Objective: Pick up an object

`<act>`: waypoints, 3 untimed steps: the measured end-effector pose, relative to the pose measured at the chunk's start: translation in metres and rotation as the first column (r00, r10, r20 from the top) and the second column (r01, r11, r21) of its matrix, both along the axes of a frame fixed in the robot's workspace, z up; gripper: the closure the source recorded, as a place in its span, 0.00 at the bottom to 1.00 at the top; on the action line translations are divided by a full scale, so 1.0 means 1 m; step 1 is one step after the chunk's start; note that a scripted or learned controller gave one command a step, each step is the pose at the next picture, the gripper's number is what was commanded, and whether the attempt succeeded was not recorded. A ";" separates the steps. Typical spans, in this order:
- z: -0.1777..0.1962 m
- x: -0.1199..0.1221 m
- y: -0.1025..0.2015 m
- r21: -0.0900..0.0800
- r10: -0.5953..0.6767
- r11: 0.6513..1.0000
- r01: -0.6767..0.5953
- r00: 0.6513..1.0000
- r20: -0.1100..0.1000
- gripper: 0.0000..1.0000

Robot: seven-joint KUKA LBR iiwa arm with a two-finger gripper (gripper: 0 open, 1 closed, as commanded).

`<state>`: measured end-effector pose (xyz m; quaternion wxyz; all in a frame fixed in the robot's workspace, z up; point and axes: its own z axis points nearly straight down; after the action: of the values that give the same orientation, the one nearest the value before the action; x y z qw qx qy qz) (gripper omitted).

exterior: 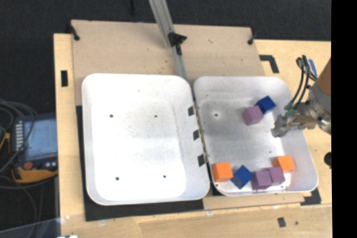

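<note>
The right bin holds several small blocks. A blue block and a purple block lie touching near its upper middle. Along the near wall sit an orange block, a blue block, two purple blocks side by side and an orange block. My gripper hangs over the right side of this bin, to the right of the upper purple block and above the orange one. Nothing shows between its fingers.
The left bin lies beside the right one. A slanted metal rail rises from the bench behind the bins. A handheld control pendant with cables sits at the far left, off the bench.
</note>
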<state>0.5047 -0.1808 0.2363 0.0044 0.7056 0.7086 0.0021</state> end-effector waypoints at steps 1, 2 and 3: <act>0.014 0.001 -0.001 0.002 0.001 1.000 -0.001 1.000 -0.006 1.00; 0.006 -0.006 0.047 0.003 0.002 1.000 -0.002 1.000 -0.009 1.00; 0.013 0.003 0.100 0.004 0.005 1.000 -0.005 1.000 -0.006 1.00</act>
<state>0.5077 -0.0806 0.2496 0.0009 0.7040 0.7102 0.0016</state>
